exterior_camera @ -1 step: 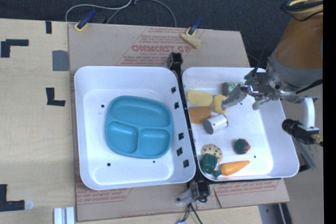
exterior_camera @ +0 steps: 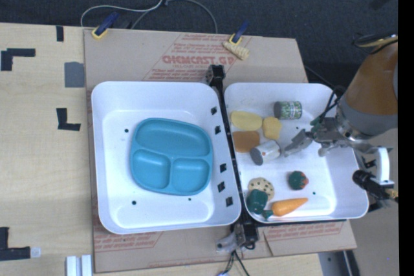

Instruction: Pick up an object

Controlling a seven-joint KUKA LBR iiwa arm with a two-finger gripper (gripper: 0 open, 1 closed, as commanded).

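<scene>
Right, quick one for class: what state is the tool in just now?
Tool: cannot be told; it sits low in the right bin beside a small grey object.

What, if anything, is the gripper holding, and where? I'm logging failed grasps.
Nothing visibly: the gripper hovers beside the grey cylinder in the right bin, with no object between its fingers.

Two white bins side by side on cardboard-topped surface (exterior_camera: 187, 58). Left bin (exterior_camera: 107, 139) holds blue divided plate (exterior_camera: 171, 156). Right bin (exterior_camera: 323, 97) holds small can (exterior_camera: 288, 110) at 12 o'clock, yellow blocks (exterior_camera: 246, 120), brown block (exterior_camera: 246, 141), grey cylinder (exterior_camera: 265, 153), cookie (exterior_camera: 261, 187), carrot (exterior_camera: 288, 206) at 6 o'clock. End effector (exterior_camera: 299, 140) low near bin centre, just beside grey cylinder; arm enters from 3 o'clock.
</scene>
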